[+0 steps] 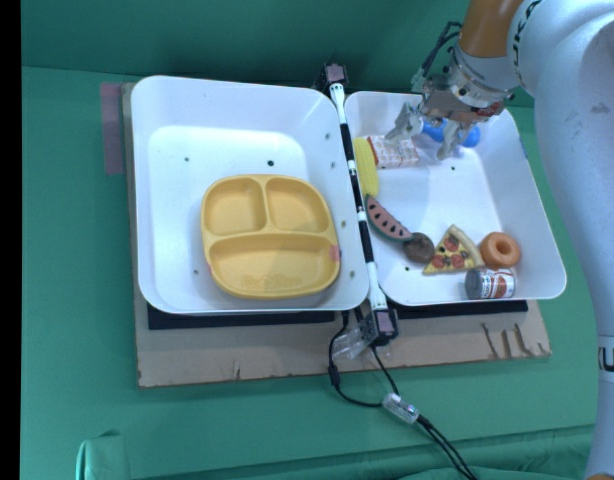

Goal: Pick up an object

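Camera view shows us the gripper (428, 134) hanging over the far edge of the right bin (532, 238), fingers spread wide with nothing between them. We see a blue object (465, 134) just behind it and a small carton (393, 151) beside its left finger. Along the near edge lie a watermelon slice (386, 219), a brown cookie (419, 248), a pizza slice (453, 252), a donut (500, 249) and a can (490, 284). The left bin (167, 118) carries a yellow divided plate (270, 237).
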`<state>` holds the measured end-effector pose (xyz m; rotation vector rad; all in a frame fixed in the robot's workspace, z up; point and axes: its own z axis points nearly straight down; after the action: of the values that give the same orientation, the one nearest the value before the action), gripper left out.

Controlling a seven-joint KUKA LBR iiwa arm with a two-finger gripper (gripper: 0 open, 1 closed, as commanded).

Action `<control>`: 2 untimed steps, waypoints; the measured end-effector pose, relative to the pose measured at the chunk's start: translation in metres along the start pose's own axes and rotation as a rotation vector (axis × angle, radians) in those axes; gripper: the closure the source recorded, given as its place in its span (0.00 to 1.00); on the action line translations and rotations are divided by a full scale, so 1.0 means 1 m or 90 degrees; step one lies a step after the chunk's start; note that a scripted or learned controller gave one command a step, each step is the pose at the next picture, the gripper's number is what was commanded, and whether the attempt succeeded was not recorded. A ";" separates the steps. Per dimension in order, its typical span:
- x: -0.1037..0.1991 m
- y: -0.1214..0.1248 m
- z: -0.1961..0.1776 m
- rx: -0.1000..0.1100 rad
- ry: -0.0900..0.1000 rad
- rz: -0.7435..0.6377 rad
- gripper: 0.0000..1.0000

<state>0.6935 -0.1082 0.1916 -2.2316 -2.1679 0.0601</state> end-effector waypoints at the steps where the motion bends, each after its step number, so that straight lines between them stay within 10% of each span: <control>1: 0.000 0.000 0.000 0.000 0.000 0.000 0.00; 2: 0.000 0.000 0.000 0.000 0.000 -0.001 0.00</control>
<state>0.6935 -0.1084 0.1914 -2.2301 -2.1685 0.0593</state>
